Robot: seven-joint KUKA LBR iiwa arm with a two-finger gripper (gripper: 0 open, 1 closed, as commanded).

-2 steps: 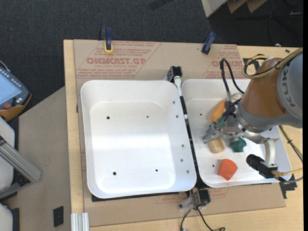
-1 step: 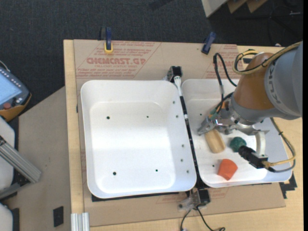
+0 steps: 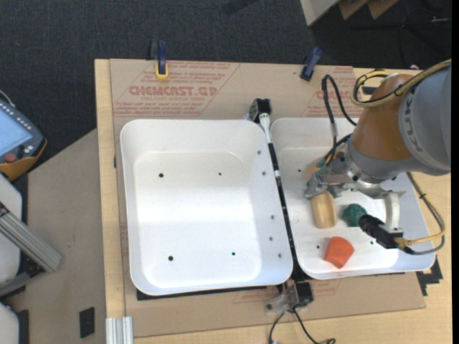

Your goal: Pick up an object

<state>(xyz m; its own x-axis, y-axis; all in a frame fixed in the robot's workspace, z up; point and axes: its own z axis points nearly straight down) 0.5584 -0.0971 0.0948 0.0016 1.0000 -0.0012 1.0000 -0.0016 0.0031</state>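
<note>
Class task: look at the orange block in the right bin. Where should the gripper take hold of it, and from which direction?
Probably from straight above, closing on two opposite flat sides of the orange block. It lies apart from the tan cylinder and green object, leaving finger room, though the right bin rim is close in front.

Bright, even overhead light. Left bin (image 3: 193,206) floor glares near-white, detail washed out toward its lower left; a soft grey shadow band runs under its upper rim. Right bin (image 3: 301,142) equally pale, with a soft shadow cast below the arm (image 3: 401,127). Shadows diffuse, no hard edges. Counter (image 3: 215,84) board evenly lit, printed lettering readable. Dark floor (image 3: 72,20) around it underexposed, grainy. Overall focus moderate, fine detail slightly soft; small objects low in resolution. Corners dimmer than centre.
</note>
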